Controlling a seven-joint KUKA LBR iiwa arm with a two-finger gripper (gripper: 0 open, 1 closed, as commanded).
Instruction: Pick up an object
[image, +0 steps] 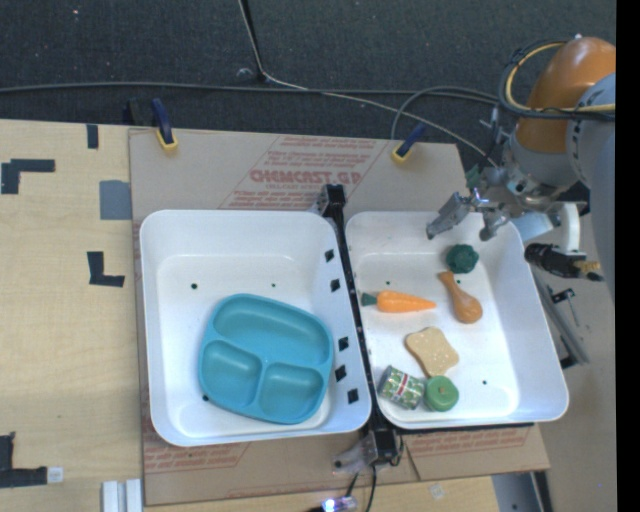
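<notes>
White bins side by side, toys in the right one, gripper spread above them.

Nearest in the right bin (540, 400) lie a small printed can (402, 385) touching a green round piece (441, 394), then a bread slice (432, 350). Further back sit a carrot (404, 302), a tan drumstick (460, 298) and a dark green lump (462, 258). The left bin (170, 240) holds a blue divided plate (265, 358). At the far right corner, the gripper (468, 218) hangs with fingers parted, gripping nothing, just above the green lump.
</notes>
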